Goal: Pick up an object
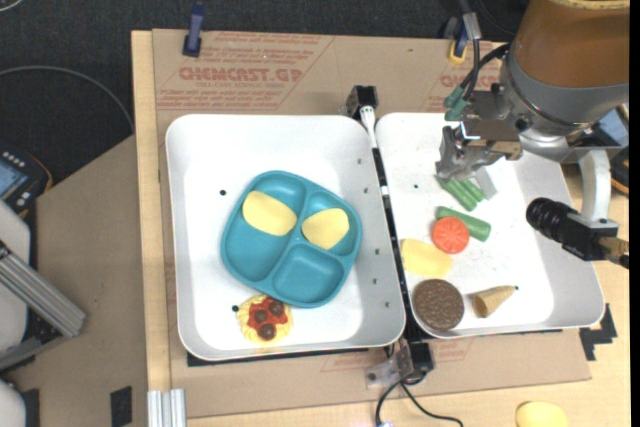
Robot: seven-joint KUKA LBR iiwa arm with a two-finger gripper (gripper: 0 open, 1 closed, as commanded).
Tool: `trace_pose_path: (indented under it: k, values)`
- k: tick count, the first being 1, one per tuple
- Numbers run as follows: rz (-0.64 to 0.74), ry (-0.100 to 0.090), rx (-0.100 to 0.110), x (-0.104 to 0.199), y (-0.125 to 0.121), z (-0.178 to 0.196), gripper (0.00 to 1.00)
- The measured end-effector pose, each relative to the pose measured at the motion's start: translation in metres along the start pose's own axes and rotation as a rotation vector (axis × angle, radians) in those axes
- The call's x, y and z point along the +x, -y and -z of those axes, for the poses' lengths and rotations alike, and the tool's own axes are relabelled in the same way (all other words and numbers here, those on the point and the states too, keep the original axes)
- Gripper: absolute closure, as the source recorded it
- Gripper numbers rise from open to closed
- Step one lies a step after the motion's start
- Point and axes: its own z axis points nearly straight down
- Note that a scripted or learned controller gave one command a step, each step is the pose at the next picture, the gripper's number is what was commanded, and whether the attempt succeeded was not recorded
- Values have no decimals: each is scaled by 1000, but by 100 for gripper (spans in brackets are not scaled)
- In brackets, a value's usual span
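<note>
- The grey arm with its orange band reaches in from the right, and its tool (pixel 462 167) hangs over the far part of the right white bin (pixel 560 300).
- Just beneath the tool lies a green bean-like piece (pixel 462 190), the likely target; whether metal touches it I cannot tell.
- Whether the tool's two fingers stand apart or together cannot be read from this slant, and nothing is clearly seen between them.
- To do this step well, I judge the tool should straddle the green piece across its narrow width and close only once low enough, since a thin, flat-lying thing slips out easily.
- Close neighbours could be nudged: a round red tomato slice (pixel 451 233) nearer, a yellow piece (pixel 425 258), a brown round biscuit (pixel 438 303) and a tan cone (pixel 492 298).
- The left white bin (pixel 190 215) holds a teal sectioned plate (pixel 285 270) and a small pizza-like toy (pixel 263 317), well apart from the tool.
</note>
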Motion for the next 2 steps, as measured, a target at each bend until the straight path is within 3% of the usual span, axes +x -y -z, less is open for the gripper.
trace_pose_path:
  k: [1, 2]
  values:
    - [3, -2, 7, -39, 19, -135, 100]
    - [5, -3, 2, -66, 18, -183, 100]
